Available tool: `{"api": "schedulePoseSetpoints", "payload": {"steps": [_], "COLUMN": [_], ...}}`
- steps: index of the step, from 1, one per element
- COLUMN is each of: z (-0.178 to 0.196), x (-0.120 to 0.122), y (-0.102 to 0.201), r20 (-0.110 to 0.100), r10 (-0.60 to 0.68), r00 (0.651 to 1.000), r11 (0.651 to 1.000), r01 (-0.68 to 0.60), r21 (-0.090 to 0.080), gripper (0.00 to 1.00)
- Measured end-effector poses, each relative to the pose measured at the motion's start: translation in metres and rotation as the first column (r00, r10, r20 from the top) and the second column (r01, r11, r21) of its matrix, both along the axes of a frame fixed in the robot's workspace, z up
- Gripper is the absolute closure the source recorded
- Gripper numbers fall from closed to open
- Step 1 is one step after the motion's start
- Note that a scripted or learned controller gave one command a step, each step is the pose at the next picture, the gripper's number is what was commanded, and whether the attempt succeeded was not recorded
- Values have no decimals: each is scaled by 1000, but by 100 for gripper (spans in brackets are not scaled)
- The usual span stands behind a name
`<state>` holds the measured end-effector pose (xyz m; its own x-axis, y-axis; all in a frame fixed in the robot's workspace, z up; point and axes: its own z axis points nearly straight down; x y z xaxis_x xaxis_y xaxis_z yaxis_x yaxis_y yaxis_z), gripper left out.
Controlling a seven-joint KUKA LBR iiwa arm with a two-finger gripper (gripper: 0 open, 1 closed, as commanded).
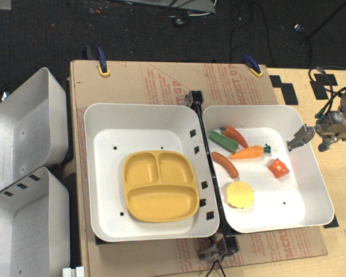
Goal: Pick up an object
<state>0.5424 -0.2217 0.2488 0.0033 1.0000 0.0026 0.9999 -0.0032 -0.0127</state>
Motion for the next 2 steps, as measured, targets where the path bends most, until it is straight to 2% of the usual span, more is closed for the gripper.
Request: {"api": "schedulePoseSetpoints", "payload": {"steps": [1,2], "z": [7,-55], "x": [3,-2], "y": [1,7], "r20": [13,7], "r10": [4,2], "r00": [1000,1000], "r11": [1000,1000], "r01": [-4,-2], "r21": [-3,0], "gripper": [0,0]}}
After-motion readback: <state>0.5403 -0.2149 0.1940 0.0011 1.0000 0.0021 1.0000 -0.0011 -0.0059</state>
